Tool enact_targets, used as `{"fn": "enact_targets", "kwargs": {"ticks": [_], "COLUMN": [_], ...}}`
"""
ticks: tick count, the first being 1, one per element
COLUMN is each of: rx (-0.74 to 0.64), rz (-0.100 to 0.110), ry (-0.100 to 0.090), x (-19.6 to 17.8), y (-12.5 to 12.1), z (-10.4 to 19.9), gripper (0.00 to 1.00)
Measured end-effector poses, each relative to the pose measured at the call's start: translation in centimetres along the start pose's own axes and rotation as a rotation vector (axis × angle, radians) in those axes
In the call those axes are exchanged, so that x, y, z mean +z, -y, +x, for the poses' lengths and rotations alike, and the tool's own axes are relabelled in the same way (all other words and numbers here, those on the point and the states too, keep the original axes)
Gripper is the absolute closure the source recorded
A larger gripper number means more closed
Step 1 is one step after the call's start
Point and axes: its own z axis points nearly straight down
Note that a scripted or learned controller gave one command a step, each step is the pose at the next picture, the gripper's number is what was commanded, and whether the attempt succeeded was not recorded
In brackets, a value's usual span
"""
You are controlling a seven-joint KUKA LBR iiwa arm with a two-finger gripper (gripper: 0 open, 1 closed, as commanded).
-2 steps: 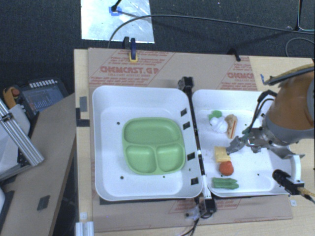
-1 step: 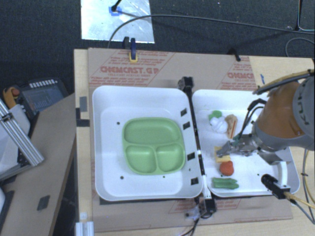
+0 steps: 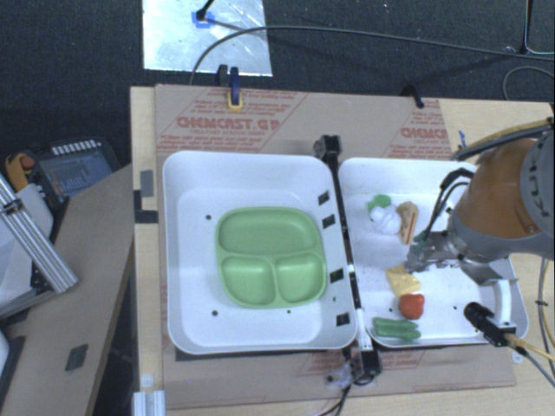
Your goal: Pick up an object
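Camera view from above the worktop [image 3: 147, 258], with two white bins side by side; the landmark is the yellow wedge-shaped piece [image 3: 401, 281], apparently a toy cheese slice, lying in the right bin [image 3: 434, 173]. The claw [image 3: 420, 255] hangs just above and slightly right of the yellow wedge, at the end of the grey arm with its orange band [image 3: 501, 199]; whether the claw is apart or together cannot be told, as its tip is dark and small against the bin floor; nothing is visibly held. The yellow wedge therefore lies just below and a little left of the claw, and is judged the nearest candidate for the pick; its long axis runs roughly left to right in the view. It looks flat, pale yellow and small, with a straight edge. Directly below the wedge sits a red tomato-like piece [image 3: 412, 305]; below that, a green bean-like piece [image 3: 396, 328] lies along the bin's near edge. Above the wedge lie a white rounded piece [image 3: 387, 220], a green leafy piece [image 3: 378, 203] and a tan elongated piece [image 3: 408, 222]. Well to the wedge's left, the left bin [image 3: 186, 198] holds a green compartment tray [image 3: 270, 256].
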Motion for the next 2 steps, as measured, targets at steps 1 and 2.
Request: {"fn": "enact_targets", "kwargs": {"ticks": [1, 2], "rx": [0.0, -0.003], "rz": [0.015, 0.014], "ry": [0.001, 0.0], "x": [-5.6, -10.3], "y": [0.5, -0.2], "z": [-0.7, -0.1], "gripper": [1.0, 1.0]}}
